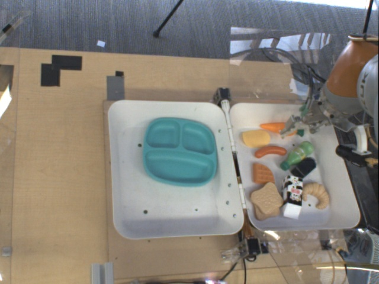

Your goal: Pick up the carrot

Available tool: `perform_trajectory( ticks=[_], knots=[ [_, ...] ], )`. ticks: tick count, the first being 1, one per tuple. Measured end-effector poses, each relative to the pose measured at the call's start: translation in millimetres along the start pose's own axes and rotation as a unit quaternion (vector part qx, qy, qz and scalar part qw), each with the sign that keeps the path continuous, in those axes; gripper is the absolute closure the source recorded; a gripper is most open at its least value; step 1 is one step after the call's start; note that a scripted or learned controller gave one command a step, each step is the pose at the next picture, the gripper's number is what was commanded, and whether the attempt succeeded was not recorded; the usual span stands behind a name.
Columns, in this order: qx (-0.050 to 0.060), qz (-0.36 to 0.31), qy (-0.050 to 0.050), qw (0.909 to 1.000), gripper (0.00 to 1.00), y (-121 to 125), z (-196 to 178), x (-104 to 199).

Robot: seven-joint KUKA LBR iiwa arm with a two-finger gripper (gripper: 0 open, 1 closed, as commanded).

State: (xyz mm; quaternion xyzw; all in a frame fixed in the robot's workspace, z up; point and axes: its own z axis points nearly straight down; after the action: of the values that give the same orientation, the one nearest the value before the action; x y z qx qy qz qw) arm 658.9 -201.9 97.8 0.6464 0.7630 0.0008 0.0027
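Note:
The carrot (pixel 272 126) is a small orange piece lying near the back of the right bin (pixel 349 209), pointing left. My gripper (pixel 298 125) hangs just to the right of the carrot's thick end, low over the bin, at the tip of the grey arm with its orange band (pixel 349 67). The gripper's metal parts blur together against the white bin, and nothing shows clearly whether the carrot is touched.
Crowded around the carrot in the right bin are a yellow piece (pixel 255 138), a red sausage (pixel 270 151), a green bottle (pixel 297 154), an orange slab (pixel 263 173), a cookie (pixel 266 200), a cow-print carton (pixel 292 194) and a croissant (pixel 315 195). The left bin (pixel 127 218) holds a teal divided plate (pixel 179 151).

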Motion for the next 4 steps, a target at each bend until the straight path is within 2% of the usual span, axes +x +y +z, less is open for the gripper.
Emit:
perform_trajectory(
  ticks=[1,2,3,4],
  knots=[
    [0.019,0.161,0.009,0.9868,0.0,-0.4,13.1,2.1],
    [0.033,0.218,0.01,0.9753,0.0,2.6,13.3,4.2],
    [0.026,0.159,0.005,0.9869,0.0,3.9,13.1,3.3],
    [0.036,0.259,0.006,0.9652,0.0,2.1,13.2,8.8]
  ],
)
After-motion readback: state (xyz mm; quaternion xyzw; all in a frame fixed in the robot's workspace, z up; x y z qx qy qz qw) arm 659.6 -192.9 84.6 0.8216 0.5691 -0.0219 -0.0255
